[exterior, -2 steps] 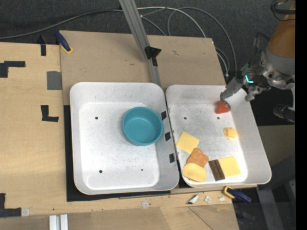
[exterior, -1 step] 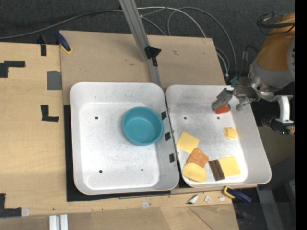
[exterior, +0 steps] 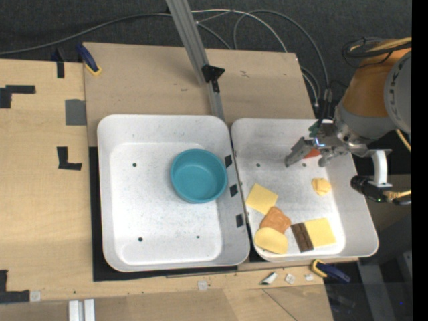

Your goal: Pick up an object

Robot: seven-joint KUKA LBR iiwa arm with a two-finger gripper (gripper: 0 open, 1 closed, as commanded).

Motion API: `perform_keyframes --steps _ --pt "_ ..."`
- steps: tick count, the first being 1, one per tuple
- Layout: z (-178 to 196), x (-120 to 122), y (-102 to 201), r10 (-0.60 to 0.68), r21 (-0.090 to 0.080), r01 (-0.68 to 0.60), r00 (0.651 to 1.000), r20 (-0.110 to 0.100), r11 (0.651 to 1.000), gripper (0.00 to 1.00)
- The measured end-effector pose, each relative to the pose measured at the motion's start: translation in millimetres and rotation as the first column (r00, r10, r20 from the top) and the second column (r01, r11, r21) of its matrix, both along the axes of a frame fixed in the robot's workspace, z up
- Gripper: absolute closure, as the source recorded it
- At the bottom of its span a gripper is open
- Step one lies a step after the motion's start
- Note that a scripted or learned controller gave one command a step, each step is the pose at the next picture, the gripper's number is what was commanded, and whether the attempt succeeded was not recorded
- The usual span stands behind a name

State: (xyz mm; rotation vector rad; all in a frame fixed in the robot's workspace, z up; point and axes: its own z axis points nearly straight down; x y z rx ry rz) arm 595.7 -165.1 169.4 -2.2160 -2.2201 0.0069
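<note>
One fixed overhead camera, slanted down on both white bins (exterior: 167, 129).

This is a robotics lab, not a home. A plywood table (exterior: 40, 179) marked with strips of black tape (exterior: 65, 158) carries two white bins (exterior: 114, 179) set side by side; loose cables (exterior: 267, 25) trail across dark carpet behind it. A metal pole (exterior: 190, 39) slants overhead (clamped near the table's back edge), and a grey-and-orange arm (exterior: 378, 92) reaches in.
</note>
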Motion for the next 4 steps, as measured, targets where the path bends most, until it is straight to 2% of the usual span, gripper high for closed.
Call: perform_keyframes --steps 1,2,4 --pt "-65 -2 3 0.0 0.0 0.0 1.0 -0.002 1.0 0.0" --pt "-51 -1 3 0.001 0.0 -0.001 1.0 0.004 1.0 1.0" --pt "39 -3 16 0.001 -0.001 -0.001 1.0 0.01 1.0 1.0"
